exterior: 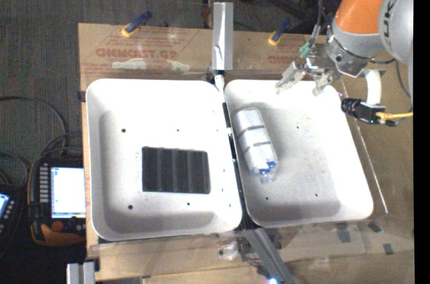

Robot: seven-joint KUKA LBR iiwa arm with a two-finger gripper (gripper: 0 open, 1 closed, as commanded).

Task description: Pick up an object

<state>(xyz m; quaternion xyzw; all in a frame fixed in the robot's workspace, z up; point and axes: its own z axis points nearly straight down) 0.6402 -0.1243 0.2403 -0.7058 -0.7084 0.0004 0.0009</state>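
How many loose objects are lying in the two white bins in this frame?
2. A dark ribbed block lies flat in the middle of the left bin. A clear plastic bottle lies on its side in the right bin, near its left wall. Nothing looks hidden.

left white shallow plastic bin (107,142): held dark ribbed rectangular tray (176,170) at centre | right white shallow plastic bin (322,162): held clear plastic bottle (254,141) along its left side | tool (304,79): hung above right bin's far edge, apart from bottle
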